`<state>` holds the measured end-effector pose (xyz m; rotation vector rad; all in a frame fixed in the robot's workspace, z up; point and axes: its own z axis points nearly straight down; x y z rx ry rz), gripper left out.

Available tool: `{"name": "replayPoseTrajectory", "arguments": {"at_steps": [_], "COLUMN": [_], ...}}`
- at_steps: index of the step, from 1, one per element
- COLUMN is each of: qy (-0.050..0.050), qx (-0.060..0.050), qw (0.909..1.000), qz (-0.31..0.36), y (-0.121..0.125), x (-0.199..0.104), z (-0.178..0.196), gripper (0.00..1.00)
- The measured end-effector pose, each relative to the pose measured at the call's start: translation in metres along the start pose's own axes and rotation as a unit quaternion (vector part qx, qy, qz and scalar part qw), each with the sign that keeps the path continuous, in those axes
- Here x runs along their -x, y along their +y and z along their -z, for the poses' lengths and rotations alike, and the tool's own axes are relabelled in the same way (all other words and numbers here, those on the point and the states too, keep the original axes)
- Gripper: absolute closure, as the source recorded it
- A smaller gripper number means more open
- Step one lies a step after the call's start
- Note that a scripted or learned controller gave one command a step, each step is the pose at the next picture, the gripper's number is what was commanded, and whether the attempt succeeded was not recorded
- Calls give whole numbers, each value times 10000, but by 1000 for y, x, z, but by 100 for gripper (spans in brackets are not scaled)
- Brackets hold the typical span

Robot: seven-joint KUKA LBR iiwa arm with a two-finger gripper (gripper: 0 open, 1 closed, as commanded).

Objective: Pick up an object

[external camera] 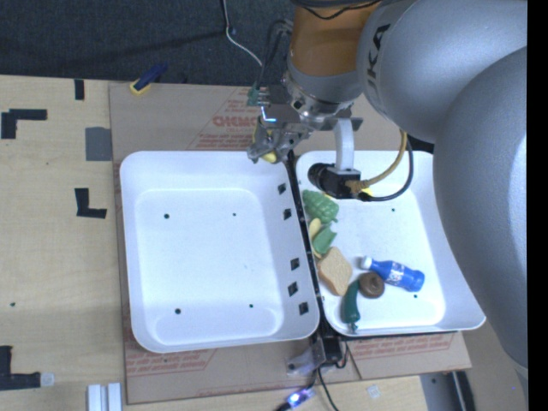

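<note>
— Where was the hand when you looked down through the camera view?

— I had the hand [276,144] hanging over the far end of the divide between the two white bins, at the back rim of the left bin [137,229]. A small yellow object [271,156] showed right at its tip, but I could not tell whether the hand was closed on it or open.

— And the rest of the objects?

— In the right bin [445,298], nearer the camera than the hand. A green piece [320,205] lay closest, hard against the divide, its long axis running roughly along that wall. Past it I saw a tan bread-like slice [336,269], a blue bottle [399,275] lying on its side, and a dark green piece [351,302] near the front rim.
</note>
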<state>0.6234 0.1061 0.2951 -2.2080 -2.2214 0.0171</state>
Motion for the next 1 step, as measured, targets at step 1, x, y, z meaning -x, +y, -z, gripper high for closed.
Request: {"name": "replayPoseTrajectory", "arguments": {"at_steps": [1], "qy": [-6], "qx": [42], "qw": [10000], "qz": [-40], "y": [-45], "x": [37], "z": [-13], "gripper": [100]}}
